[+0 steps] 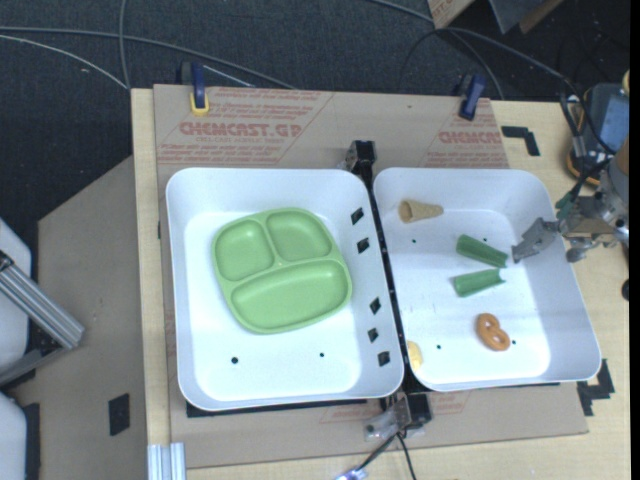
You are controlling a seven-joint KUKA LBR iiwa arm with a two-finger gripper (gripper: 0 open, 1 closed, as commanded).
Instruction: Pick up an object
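Lying crosswise, green block (481, 250) long-axis left-right.

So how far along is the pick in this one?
Nothing looks picked yet. The gripper sits at the right bin's right side, close to the upper green block, with nothing visibly between its fingers. The lower green block, tan cone, orange pretzel-shaped piece and small yellow piece all lie on the bin floor. Grasp and lift remain.
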